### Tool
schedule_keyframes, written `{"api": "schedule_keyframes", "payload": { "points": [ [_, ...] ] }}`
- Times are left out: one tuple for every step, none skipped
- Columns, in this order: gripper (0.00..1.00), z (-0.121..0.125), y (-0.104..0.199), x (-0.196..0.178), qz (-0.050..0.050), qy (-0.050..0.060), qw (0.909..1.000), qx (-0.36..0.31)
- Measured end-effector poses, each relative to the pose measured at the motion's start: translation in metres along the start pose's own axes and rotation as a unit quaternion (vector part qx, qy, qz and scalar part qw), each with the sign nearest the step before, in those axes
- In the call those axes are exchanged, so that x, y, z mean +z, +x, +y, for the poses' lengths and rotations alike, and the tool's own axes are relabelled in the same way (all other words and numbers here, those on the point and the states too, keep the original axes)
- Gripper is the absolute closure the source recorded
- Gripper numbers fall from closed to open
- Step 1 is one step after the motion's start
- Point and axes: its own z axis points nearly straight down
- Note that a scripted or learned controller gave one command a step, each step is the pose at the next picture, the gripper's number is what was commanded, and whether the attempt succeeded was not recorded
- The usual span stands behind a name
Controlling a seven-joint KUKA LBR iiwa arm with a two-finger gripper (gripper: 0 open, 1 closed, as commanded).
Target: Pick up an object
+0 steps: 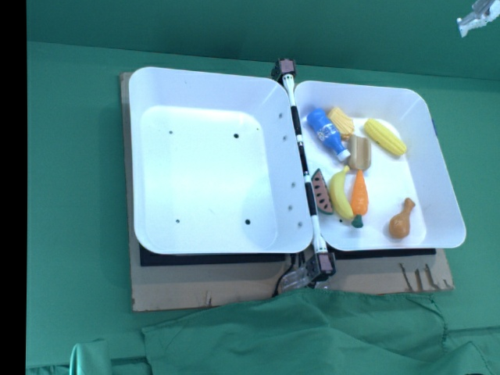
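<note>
The right bin (437, 186) holds several toy foods: a blue bottle (326, 133), a yellow corn cob (385, 137), a small yellow piece (341, 121) beside the bottle, a tan scoop-like piece (360, 152), a banana (338, 191), an orange carrot (358, 196), a watermelon slice (320, 191) against the left wall, and a brown chicken drumstick (401, 220). My gripper (478, 12) is at the top right corner of the view, high above and behind the bins, far from every object.
The left bin (156, 100) stands beside the right one, joined by a black and white rod (301, 155) with clamps at both ends. Both rest on a cardboard sheet (180, 291). Green cloth (312, 334) is bunched at the front.
</note>
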Motion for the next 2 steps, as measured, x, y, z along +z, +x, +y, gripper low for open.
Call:
{"api": "schedule_keyframes", "payload": {
  "points": [
    [1.00, -0.003, -0.002, -0.007, 0.001, 0.005, 1.0000, 0.004],
    [1.00, -0.128, -0.001, 0.052, 0.006, 0.013, 0.9999, 0.005]
  ]
}}
